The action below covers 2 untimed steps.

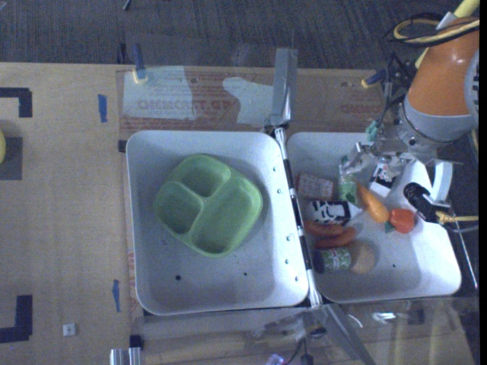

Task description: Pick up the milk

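On the wooden bench [61,204], two white bins [152,280]; dark carpet [228,14] behind; gripper [370,162] state unclear.

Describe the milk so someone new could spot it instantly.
Look in the right bin, at its left side. The milk lies there, below a brown packet and above a red sausage. Its black-and-white cow-patch pattern is unique.

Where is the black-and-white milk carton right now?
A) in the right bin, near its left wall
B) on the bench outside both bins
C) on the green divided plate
A: the milk carton lies in the right bin, close to its left wall, among the other items.
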Available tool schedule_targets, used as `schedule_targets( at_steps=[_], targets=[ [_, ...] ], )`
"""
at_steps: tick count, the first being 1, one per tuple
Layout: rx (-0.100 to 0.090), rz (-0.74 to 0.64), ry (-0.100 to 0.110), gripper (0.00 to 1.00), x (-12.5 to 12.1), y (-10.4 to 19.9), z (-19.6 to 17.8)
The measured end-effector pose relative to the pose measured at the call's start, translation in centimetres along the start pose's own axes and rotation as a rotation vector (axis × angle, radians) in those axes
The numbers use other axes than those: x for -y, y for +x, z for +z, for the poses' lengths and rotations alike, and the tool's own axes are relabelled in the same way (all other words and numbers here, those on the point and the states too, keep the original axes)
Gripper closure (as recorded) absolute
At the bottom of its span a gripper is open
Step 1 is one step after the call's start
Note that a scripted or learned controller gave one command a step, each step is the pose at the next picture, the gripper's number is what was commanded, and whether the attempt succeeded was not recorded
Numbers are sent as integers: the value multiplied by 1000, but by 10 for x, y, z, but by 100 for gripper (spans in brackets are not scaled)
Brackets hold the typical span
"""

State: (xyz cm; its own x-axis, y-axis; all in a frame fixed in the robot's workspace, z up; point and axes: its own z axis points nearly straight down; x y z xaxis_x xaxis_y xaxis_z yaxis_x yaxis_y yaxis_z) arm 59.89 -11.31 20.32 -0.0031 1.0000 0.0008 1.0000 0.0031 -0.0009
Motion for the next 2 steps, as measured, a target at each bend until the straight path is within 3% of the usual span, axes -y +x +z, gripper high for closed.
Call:
schedule_targets(
  at_steps=[1, 2],
  targets=[
    [3, 92, -4, 0, -16, -87, -2],
    [-6, 123, -4, 0, -48, -92, 106]
  ],
)
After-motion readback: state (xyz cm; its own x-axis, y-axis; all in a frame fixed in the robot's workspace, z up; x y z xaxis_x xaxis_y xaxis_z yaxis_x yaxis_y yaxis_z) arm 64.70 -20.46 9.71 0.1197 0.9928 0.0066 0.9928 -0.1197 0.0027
